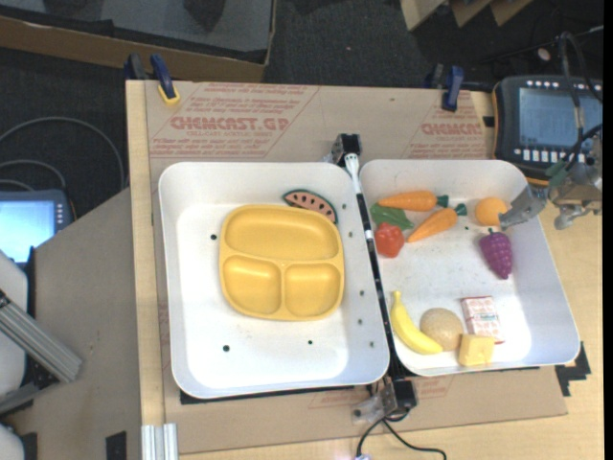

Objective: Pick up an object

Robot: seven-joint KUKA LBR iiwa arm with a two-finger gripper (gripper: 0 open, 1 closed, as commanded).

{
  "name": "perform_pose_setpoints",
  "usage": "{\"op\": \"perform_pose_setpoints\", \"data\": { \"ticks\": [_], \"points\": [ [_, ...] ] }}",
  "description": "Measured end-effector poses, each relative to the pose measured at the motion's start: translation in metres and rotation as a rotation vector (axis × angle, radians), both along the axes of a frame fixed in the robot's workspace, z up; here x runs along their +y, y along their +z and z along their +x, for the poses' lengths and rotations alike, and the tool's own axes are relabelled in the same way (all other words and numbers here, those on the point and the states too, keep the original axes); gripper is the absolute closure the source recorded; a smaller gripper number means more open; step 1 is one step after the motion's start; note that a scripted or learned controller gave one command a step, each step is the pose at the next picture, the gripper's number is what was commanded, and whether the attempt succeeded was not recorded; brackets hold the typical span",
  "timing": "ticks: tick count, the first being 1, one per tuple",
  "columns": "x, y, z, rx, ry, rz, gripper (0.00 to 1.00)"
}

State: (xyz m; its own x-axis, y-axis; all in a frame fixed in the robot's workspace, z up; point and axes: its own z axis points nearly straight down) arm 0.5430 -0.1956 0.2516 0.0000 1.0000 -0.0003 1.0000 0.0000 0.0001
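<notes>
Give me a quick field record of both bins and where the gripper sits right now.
left bin: yellow divided plate, watermelon slice at its far edge
right bin: two carrots, red pepper, orange, purple grapes, banana, potato, cheese wedge, small carton
gripper: over right bin's far right corner, beside orange, holding nothing visible

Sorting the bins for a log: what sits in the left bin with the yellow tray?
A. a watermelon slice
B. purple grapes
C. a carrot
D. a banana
A: the watermelon slice lies at the top edge of the yellow tray in the left bin; the banana, carrots and grapes are in the right bin.
</notes>
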Motion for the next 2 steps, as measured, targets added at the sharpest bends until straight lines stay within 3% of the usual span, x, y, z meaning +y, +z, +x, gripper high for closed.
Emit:
{"op": "perform_pose_setpoints", "data": {
  "ticks": [1, 2],
  "points": [
    [-0.005, -0.127, 0.061, 0.003, 0.004, 0.002, 0.00],
    [0.031, -0.163, 0.101, 0.020, -0.009, -0.002, 0.00]
  ]
}}
